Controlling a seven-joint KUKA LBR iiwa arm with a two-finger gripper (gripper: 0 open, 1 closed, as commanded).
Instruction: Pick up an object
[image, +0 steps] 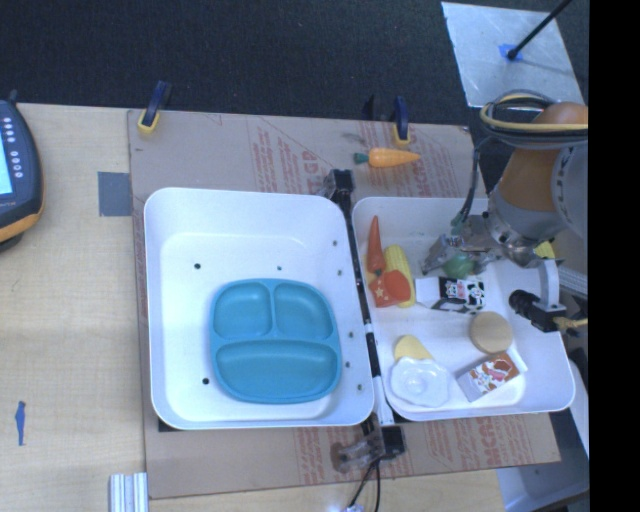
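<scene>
Under the gripper (458, 256), at the far side of the right bin (562, 398), a small rounded green object (458, 267) is lying partly hidden; whether it is being gripped cannot be told. The grey arm (520, 195) is reaching in from the right, its wrist bending down over the bin. Sharing that bin, near to far, are lying one white egg (420, 382), one red-and-white packet (490, 375), one tan disc (490, 332), one cow-patterned card (462, 292), one red pepper (392, 289), one corn cob (400, 262) and one carrot (374, 243). One blue plate (275, 340) is sitting in the left bin (175, 215).

Blue plate (275, 340), orange carrot (375, 246), yellow corn (399, 264), black-and-white cow-patterned block (462, 292).
</scene>
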